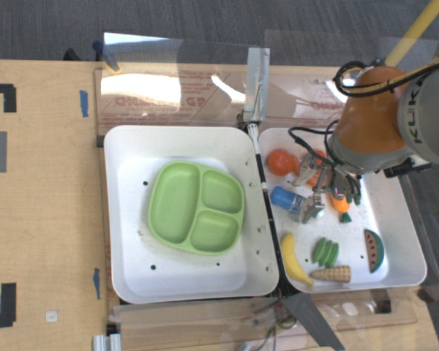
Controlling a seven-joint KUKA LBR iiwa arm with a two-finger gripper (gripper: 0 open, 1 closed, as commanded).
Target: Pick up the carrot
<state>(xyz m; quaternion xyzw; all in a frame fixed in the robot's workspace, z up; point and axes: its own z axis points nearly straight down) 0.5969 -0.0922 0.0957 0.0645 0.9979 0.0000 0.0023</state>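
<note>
**Carrot not yet lifted**

The arm point(373, 115) hangs over the right bin point(406, 258). Its gripper point(329, 196) sits low near the far edge; I cannot tell its grip. The carrot point(342, 205) lies just beside it, unlifted.

Bright, even overhead light, glare on the clear panel point(161, 86), soft shadows, slightly soft focus.

carrot point(342, 208): small and orange, with a bit of green at its lower end
place: lying in the right bin, near the middle
pose: partly hiding under the robot's fingers, so its full shape is hard to tell
</note>
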